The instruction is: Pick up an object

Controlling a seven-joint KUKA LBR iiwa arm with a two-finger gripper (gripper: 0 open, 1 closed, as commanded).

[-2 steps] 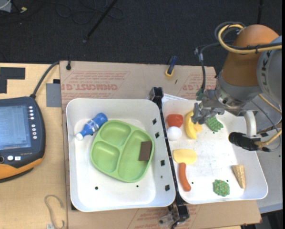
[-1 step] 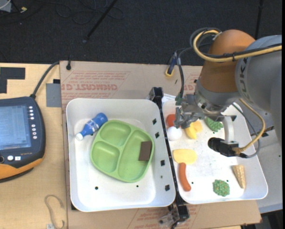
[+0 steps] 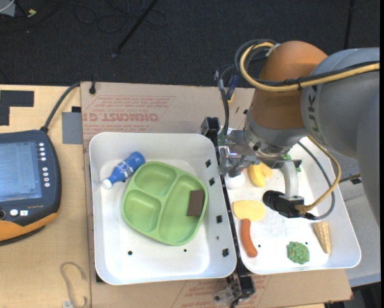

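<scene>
Two white bins sat side by side on the table. Whether the pincer [image 3: 234, 172], low over the right bin [image 3: 343, 249], was clenched could not be told. Nearby lay a yellow piece [image 3: 250, 210], a hot dog [image 3: 247, 237] and broccoli [image 3: 298, 253].

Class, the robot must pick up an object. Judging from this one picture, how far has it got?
Done: the arm has reached over the right bin. In hand: the gripper sits low near a yellow piece; nothing is visibly held. Left: grasping and lifting. The orange sausage, green broccoli, cone, and the left bin's green plate lie untouched.
</scene>
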